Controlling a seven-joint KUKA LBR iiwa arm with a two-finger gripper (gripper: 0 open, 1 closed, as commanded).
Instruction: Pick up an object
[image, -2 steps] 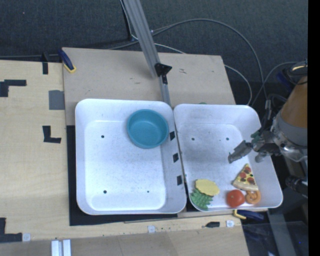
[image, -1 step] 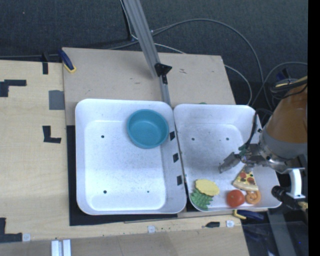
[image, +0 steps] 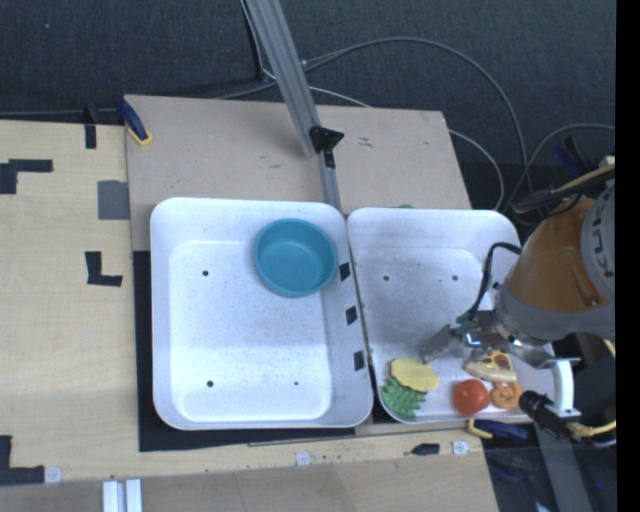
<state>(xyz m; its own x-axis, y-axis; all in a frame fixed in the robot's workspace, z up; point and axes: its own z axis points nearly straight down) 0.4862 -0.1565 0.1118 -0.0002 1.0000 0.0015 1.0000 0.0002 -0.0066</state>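
Two white bins (image: 180, 300), one blue bowl (image: 295, 257), one tomato (image: 470, 397), pincer (image: 445, 345) grip state unclear

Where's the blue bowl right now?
The blue bowl sits in the left bin, near its far right corner, close beside the divider between the two bins.
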